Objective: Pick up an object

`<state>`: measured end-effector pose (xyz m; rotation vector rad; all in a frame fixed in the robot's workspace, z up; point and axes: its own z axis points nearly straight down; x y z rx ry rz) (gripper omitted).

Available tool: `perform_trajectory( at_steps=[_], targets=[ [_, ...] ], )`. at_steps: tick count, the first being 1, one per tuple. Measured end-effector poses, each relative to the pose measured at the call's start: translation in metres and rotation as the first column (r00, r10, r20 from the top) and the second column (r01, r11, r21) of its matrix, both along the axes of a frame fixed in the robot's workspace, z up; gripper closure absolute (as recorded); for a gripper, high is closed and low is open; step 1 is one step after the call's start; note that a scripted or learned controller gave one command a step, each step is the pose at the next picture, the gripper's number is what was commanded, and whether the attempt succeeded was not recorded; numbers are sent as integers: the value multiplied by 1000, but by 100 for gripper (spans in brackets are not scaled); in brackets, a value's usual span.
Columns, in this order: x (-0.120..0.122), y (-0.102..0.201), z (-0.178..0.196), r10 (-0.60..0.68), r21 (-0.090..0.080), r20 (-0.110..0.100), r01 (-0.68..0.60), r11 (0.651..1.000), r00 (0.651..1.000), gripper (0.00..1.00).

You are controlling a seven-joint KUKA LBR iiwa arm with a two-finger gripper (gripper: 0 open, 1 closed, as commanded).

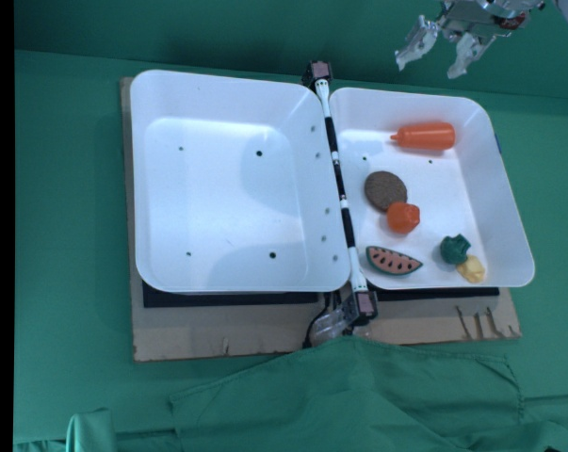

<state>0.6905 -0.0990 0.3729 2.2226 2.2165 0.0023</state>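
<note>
Orange plastic catches my eye first: the sauce bottle point(425, 136) lies on its side in the right bin point(510, 224), just below my gripper point(436, 56), which hangs with fingers spread and nothing between them. I'd drop straight down and straddle the bottle's body across its width. No label or writing is legible, though at this size I may miss small print.

Orange bottle point(425, 137) lies flat in right bin point(510, 215).
</note>
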Motion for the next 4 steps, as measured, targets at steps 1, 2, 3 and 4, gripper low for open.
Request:
perform_trajectory(
  at_steps=[1,2,3,4],
  targets=[
    [0,0,0,0,0,0,0,1000,1000,0],
    [4,5,-57,0,-1,-5,0,1000,1000,0],
    [4,0,-117,-1,-1,-6,1,1000,1000,0],
    [13,-2,-162,1,-1,-4,-1,1000,1000,0]
  ],
)
